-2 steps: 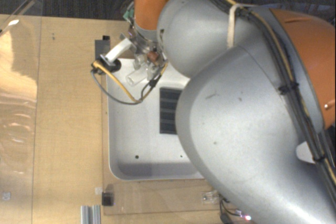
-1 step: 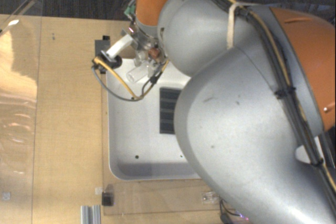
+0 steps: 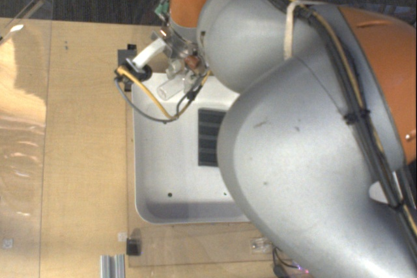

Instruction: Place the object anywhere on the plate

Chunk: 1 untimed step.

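My gripper (image 3: 174, 83) hangs over the far end of a white bin (image 3: 151, 187), just under the orange wrist band. Nothing can be seen held in it. A dark ribbed rectangle (image 3: 209, 137) lies on the bin floor a little nearer than the gripper, its right side hidden by the arm. The bulky grey arm (image 3: 306, 140) covers the right half of the view and whatever lies under it.
A yellow and black cable (image 3: 151, 103) loops from the wrist down over the bin's far left corner. Bare wooden bench (image 3: 71, 140) lies left of the bin. A small black block (image 3: 133, 246) sits by the bin's near left corner.
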Available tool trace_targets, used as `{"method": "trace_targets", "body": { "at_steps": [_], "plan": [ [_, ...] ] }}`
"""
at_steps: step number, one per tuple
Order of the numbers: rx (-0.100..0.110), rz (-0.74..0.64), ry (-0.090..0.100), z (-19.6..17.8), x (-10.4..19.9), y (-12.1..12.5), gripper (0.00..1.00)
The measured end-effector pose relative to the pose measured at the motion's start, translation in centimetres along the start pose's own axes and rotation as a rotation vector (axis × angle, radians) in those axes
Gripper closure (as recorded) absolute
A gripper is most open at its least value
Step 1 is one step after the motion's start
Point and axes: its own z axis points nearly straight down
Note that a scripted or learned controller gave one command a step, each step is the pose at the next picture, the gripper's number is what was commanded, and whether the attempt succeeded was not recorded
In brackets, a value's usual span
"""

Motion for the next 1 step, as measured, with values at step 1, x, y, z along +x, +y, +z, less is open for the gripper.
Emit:
{"method": "trace_targets", "body": {
  "at_steps": [1],
  "plan": [
    [-0.001,-0.475,-0.017,11.75,-2.41,-1.75,1.0]
  ]
}}
